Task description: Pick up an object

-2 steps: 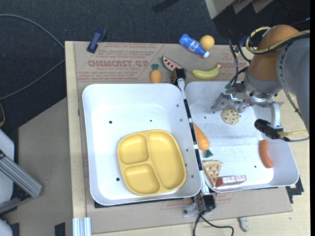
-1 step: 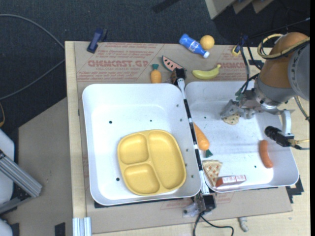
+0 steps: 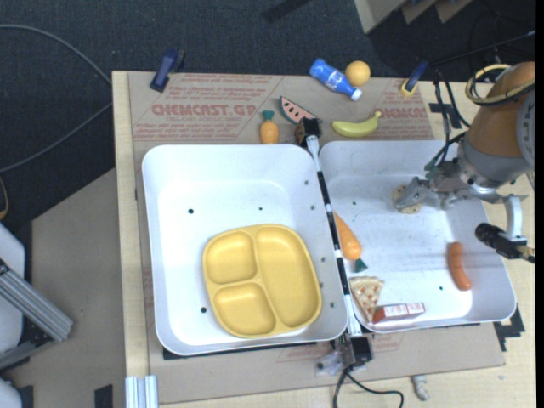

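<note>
Objects in right bin (image 3: 476, 313): five.

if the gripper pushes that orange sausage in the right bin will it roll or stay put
The smooth orange-red sausage looks rounded and cylindrical, so it would probably roll sideways. It lies on the white right bin floor, likely slick. It seems light, probably plastic.
</note>
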